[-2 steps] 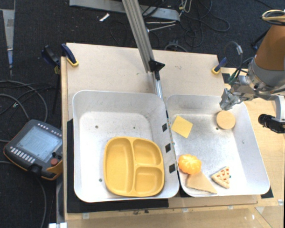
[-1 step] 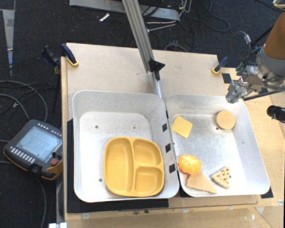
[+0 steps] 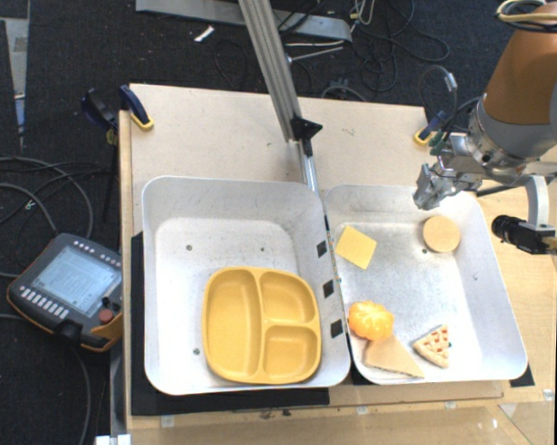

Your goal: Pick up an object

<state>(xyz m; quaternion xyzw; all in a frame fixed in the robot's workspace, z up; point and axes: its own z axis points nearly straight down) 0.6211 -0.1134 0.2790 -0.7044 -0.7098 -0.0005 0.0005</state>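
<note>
From above, my gripper (image 3: 432, 197) hangs over the far edge of the right bin (image 3: 495, 298), a dull metal cluster too small and blurred for me to tell how my fingers stand. Just beside it lies a flat tan disc (image 3: 441, 235); on the same white floor sit a yellow square slab (image 3: 356, 246), a bumpy orange lump (image 3: 370, 320), a tan wedge (image 3: 391, 357) and a pizza slice (image 3: 433, 346). The left bin (image 3: 168, 259) holds a smooth yellow three-part tray (image 3: 259, 325).
</note>
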